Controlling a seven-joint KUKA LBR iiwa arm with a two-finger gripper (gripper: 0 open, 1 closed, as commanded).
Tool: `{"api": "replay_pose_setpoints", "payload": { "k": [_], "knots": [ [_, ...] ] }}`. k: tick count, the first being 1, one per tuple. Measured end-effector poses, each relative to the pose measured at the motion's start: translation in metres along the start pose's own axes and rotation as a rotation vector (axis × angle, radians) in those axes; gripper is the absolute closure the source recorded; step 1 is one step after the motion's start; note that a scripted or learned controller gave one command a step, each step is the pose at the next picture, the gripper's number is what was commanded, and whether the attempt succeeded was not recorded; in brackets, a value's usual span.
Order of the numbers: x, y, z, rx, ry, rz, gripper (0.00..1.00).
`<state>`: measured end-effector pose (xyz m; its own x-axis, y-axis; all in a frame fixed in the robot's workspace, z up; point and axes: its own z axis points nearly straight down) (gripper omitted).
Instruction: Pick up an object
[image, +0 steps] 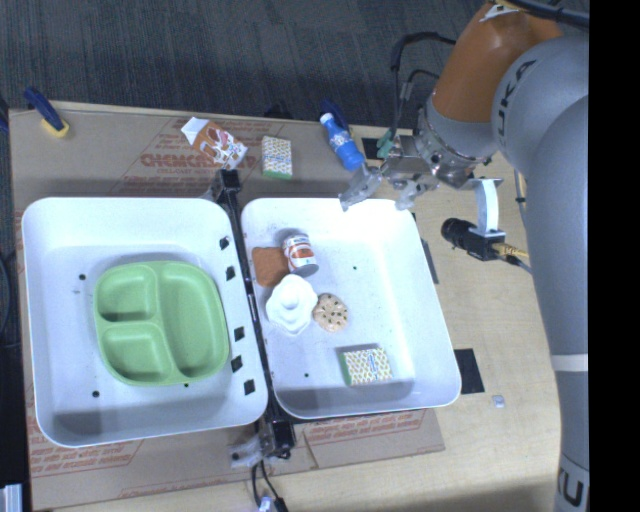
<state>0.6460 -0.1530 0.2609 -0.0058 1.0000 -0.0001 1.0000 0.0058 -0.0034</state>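
The gripper (382, 190) hangs over the far rim of the right shallow white bin (425, 300), its 2 fingers (358, 190) spread apart, gripping nothing. Small red-labelled can (298, 252), white cup-like object (291, 304) and round speckled cookie (330, 313) lie near the bin's left side.
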Motion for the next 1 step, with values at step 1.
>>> {"api": "replay_pose_setpoints", "payload": {
  "k": [1],
  "knots": [
    [0.0399,0.0098,0.1651,0.005,0.001,-0.002,0.00]
  ]
}}
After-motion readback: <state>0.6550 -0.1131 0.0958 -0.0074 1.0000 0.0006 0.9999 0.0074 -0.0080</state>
